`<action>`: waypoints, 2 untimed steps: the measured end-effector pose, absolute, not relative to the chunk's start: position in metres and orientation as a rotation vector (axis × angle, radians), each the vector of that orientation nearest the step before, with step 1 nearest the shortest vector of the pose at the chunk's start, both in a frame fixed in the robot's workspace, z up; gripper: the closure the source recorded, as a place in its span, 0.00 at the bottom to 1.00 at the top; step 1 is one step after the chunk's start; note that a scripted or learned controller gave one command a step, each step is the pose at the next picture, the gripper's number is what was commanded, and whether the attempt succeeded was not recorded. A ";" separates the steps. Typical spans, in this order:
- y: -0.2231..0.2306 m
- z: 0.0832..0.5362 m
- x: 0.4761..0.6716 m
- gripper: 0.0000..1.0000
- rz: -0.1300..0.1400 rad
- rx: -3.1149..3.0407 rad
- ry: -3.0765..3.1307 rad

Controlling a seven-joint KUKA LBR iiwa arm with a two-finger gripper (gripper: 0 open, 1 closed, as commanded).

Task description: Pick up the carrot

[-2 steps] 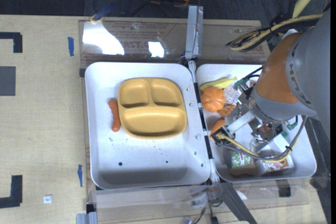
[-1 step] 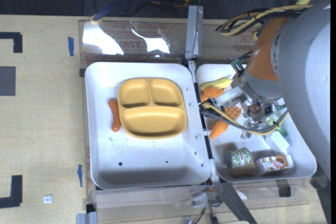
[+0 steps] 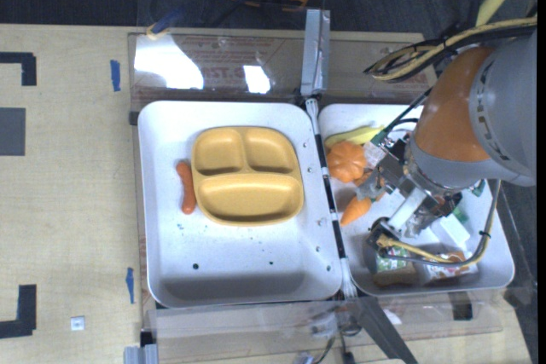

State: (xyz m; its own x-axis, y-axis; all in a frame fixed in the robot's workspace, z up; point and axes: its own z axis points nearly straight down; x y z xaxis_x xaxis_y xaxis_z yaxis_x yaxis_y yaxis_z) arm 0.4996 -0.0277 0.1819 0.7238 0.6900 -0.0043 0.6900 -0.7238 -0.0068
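Note:
The carrot [image 3: 353, 210], a small orange cone, lies in the right bin [image 3: 499, 268] near its left wall, tip pointing down-left. My gripper [image 3: 378, 181] hangs over the right bin just above and right of the carrot's thick end, close to it. The arm's grey and orange body covers much of that bin. I cannot make out whether anything sits in the gripper.
A round orange fruit [image 3: 345, 159] and a yellow banana [image 3: 359, 135] lie just behind the carrot. A green packet [image 3: 393, 265] rests at the right bin's front. The left bin [image 3: 162, 251] holds a yellow divided plate [image 3: 247, 175] and an orange sausage [image 3: 186, 187].

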 end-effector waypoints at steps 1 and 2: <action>-0.085 0.105 0.484 0.00 0.003 -2.921 -1.151; -0.017 0.182 0.480 0.00 0.007 -3.088 -0.574</action>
